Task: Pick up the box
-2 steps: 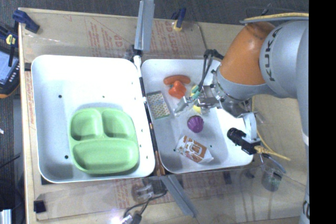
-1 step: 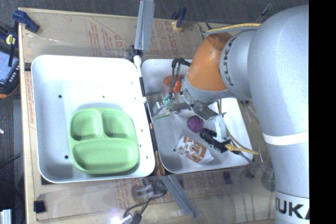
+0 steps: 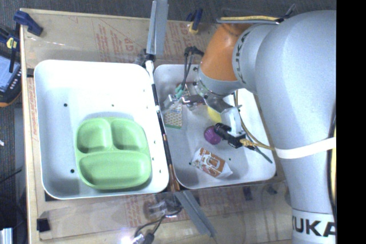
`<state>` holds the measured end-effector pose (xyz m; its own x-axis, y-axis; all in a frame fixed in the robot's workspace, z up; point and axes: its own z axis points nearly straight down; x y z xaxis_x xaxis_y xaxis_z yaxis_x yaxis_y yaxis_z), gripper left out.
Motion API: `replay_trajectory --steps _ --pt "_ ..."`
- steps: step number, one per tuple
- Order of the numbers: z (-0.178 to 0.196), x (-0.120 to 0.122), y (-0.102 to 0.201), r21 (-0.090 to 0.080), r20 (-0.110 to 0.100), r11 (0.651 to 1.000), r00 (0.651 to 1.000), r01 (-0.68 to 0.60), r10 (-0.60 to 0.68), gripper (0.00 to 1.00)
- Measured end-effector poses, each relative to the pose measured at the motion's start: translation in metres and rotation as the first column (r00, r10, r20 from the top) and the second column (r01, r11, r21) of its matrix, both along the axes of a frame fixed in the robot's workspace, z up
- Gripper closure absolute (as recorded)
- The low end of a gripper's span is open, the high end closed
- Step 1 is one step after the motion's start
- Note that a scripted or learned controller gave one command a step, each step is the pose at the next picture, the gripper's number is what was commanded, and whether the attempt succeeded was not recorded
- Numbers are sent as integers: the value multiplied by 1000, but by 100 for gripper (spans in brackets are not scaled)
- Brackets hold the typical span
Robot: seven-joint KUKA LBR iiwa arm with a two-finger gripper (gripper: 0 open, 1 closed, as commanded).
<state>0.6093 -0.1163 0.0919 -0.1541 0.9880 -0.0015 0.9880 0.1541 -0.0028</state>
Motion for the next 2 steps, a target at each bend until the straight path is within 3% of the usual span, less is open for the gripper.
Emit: replay_trajectory --steps 1,2 --pt "10 1 1 -2 0 1000 1000 -5 5 100" --pt "100 -43 34 3 1 995 995 -102 102 100"
